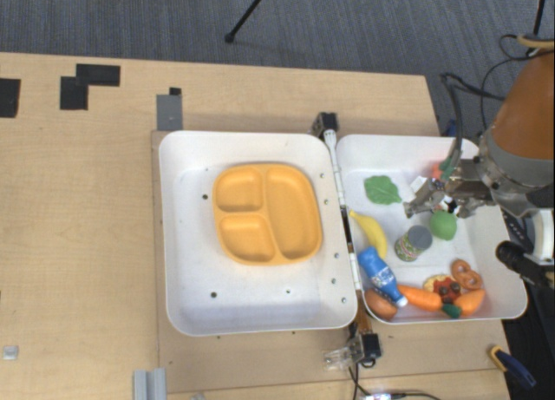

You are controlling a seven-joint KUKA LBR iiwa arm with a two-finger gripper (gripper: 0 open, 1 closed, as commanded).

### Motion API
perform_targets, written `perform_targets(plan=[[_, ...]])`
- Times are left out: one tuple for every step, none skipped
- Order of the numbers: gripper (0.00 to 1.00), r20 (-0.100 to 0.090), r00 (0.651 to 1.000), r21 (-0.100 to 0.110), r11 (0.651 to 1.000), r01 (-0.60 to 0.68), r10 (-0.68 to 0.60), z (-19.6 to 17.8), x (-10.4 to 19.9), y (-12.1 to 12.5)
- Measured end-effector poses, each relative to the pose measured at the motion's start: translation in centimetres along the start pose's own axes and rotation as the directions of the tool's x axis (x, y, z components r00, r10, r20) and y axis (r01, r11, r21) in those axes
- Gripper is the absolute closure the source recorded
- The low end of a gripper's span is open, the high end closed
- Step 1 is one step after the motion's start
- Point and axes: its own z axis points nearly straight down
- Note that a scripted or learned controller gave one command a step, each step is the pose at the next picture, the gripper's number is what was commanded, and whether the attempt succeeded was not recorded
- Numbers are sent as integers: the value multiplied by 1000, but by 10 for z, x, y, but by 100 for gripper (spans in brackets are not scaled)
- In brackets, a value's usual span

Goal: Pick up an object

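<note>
Gripper: the metal two-finger gripper [431,201] sits low over the right bin; I cannot tell how the jaws stand, and nothing shows between them.
Nearest object: a smooth round green ball [444,226], just beside the gripper (contact not discernible).
Can: a small cylindrical tin with a grey lid [413,243], lying near the ball, to its left.
Leaf: a flat green lettuce-shaped piece [381,189], apart from the gripper, toward the bin's far left.
Banana: a curved yellow plastic banana [370,231], beside a blue plastic bottle with a white cap [379,274].
Front pile: an orange carrot [419,298], a brown pretzel [465,275], mixed small pieces.
Right bin: shallow glossy white tray [392,148] with rounded corners.
Left bin: matching white tray [186,242], holding a yellow-orange three-compartment plate [266,213] near its middle.
Arm: grey, orange band [529,112].
Bench: pale wood-grain board [78,242].
</note>
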Motion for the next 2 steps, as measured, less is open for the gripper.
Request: perform_targets(plan=[[0, -1, 989, 3, 989, -150, 150, 73, 46, -15], [0, 0, 999, -3, 999, -53, 53, 136, 6, -27]])
